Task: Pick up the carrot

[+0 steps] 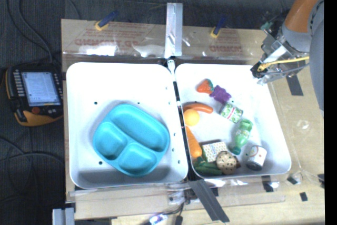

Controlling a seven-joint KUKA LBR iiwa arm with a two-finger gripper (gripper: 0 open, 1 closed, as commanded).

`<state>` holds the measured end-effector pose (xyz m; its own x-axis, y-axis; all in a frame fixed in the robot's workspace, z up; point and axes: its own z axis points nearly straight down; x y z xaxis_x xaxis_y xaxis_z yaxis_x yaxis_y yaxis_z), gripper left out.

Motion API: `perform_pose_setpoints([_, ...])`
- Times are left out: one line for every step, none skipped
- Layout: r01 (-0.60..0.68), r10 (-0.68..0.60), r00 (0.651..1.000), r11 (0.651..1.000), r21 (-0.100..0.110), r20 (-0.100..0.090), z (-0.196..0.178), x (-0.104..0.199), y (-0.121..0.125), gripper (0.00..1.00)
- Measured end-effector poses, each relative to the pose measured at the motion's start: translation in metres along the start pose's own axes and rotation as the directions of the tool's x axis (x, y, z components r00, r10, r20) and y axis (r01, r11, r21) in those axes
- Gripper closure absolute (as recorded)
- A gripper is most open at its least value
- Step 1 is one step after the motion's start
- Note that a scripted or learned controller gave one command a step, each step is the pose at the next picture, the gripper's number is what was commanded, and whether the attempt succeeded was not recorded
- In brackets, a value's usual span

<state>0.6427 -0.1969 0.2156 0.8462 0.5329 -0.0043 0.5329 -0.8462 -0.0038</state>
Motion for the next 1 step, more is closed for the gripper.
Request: perform_pose_setpoints([-0.094,0.094,0.996,0.996,-0.002,-0.001,-0.0566,-0.0518,-0.0014,1.0])
